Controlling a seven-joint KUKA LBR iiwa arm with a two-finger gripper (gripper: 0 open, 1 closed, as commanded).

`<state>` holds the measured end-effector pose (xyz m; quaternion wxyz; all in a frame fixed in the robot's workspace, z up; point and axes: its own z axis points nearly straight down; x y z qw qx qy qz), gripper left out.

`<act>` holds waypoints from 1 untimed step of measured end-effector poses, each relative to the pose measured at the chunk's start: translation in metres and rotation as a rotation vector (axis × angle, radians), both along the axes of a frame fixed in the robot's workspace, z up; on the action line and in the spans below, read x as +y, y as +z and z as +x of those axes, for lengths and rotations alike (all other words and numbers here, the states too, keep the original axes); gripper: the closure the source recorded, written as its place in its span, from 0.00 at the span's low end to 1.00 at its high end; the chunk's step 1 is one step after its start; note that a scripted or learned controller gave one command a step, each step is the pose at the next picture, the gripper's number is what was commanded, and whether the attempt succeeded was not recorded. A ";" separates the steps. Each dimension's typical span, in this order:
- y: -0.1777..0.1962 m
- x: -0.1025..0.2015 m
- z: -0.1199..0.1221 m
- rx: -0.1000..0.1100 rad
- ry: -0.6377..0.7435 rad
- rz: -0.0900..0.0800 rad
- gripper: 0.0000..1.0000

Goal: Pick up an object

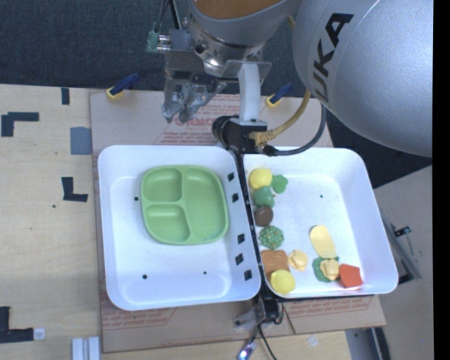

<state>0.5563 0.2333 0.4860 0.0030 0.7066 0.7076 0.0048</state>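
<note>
Arm: the grey arm (365, 63) is looming nearest the lens, filling the upper right, with its orange band (235, 7) showing at the top edge

Gripper: the gripper (184, 105) is hanging over the bare bench behind the left bin, well apart from every object; its fingers are pointing down with nothing between them, and the blur is making it impossible to tell whether they are apart or together

Progress: by my reading the pick is not yet done, since nothing is being carried; reaching into a bin, closing on an object and lifting are all left

Objects: the candidates are all lying in the right bin (355, 172); most are crowding along its left wall, namely a yellow ball (260, 177), a green piece (278, 184), a brown piece (264, 215), broccoli (271, 236), a bun (274, 260) and a lemon (283, 282)

Front corner: a yellow oval (323, 241), a pale lump (298, 260) and a red block (350, 275) are sitting near the front, looser and easier to reach

Left bin: the left bin (112, 211) is holding a green plate (185, 204)

In the way: the divider between the bins and the tight column beside it are likely hindering a clean grasp there; a black cable (309, 144) is looping behind the right bin
</note>
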 end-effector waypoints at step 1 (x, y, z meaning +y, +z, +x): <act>-0.076 -0.001 -0.077 0.022 0.003 -0.007 1.00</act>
